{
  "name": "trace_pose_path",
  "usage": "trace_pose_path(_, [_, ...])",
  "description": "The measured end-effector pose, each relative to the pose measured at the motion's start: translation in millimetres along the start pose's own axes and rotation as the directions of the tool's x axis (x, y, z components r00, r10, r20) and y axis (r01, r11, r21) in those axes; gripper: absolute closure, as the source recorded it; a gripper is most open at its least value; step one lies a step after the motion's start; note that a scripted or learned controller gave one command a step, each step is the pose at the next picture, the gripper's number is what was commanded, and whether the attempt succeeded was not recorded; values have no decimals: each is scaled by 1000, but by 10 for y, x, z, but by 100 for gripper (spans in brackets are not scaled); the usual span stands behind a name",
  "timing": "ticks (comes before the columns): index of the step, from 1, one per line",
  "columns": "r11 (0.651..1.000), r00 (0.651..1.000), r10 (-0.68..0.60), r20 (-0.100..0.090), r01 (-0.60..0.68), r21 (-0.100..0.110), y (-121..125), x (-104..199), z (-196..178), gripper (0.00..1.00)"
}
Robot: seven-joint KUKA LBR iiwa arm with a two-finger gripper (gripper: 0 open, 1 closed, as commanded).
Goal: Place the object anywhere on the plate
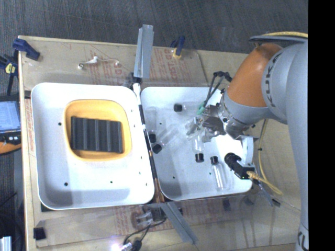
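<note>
Bench front: wooden bench along the lower edge of the frame, with metal brackets and a cable at lower centre.
Right bin: white bin at centre right, holding several small clear vials with dark caps: one at lower right, one just left of it, a small dark cap near the upper left corner, and dark pieces against the left wall.
Gripper: gripper low over the middle of the right bin among the clear vials; whether it is apart or together cannot be told, and no thing is seen clamped in it.
Arm: grey arm entering from the right of the frame, orange band above the wrist; part of the letters "KUKA" reads on the grey casing.
Left bin: white bin at centre left.
Plate: yellow plate in the left bin, with a dark ribbed block lying on it.
Object: the vials lie in the right bin, well apart from the plate.
Far edge: blue clamps at upper left and upper centre, an upright metal bar between the bins.
</note>
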State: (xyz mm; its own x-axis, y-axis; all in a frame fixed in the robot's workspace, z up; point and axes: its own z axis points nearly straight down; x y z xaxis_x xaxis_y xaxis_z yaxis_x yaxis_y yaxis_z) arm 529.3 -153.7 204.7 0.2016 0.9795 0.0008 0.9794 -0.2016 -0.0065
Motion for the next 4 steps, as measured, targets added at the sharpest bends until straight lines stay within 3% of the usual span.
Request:
trace_pose_path(1, [993, 993, 120, 0, -120, -2, 543, 756, -230, 100])
trace_pose_path(2, [994, 994, 112, 1, -112, -2, 677, 1840, -552, 100])
trace_pose_path(3, [990, 990, -140, 2, 140, -1, 924, 1788, -306, 100])
trace_pose_path(4, [897, 897, -441, 2, 441, 0, 877, 2014, 103, 100])
